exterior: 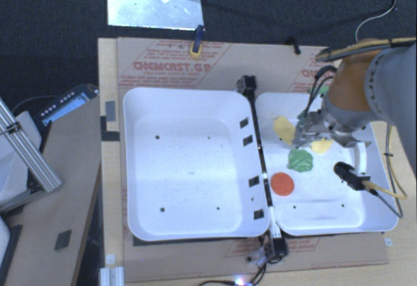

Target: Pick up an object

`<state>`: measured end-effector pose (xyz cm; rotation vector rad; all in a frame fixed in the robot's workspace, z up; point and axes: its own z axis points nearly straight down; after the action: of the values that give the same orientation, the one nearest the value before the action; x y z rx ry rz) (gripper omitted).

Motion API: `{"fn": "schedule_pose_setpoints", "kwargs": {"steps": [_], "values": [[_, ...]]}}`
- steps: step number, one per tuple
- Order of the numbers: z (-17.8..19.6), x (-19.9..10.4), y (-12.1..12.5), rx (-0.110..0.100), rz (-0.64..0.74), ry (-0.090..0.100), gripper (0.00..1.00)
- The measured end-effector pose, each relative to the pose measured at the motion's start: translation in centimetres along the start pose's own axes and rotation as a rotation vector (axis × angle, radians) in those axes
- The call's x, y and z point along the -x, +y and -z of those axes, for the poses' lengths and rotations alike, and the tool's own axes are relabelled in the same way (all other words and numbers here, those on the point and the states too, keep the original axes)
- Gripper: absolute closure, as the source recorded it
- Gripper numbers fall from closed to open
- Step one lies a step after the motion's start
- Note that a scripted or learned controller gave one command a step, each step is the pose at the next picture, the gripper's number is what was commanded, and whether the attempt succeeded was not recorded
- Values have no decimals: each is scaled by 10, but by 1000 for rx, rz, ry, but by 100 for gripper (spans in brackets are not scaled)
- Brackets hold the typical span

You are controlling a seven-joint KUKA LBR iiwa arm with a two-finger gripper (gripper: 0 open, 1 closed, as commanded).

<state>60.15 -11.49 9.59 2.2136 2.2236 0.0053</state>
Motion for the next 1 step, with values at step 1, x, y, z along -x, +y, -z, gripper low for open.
{"fn": "schedule_pose_setpoints", "kwargs": {"steps": [1], "values": [[-11, -25, -78, -5, -4, 1, 100]]}}
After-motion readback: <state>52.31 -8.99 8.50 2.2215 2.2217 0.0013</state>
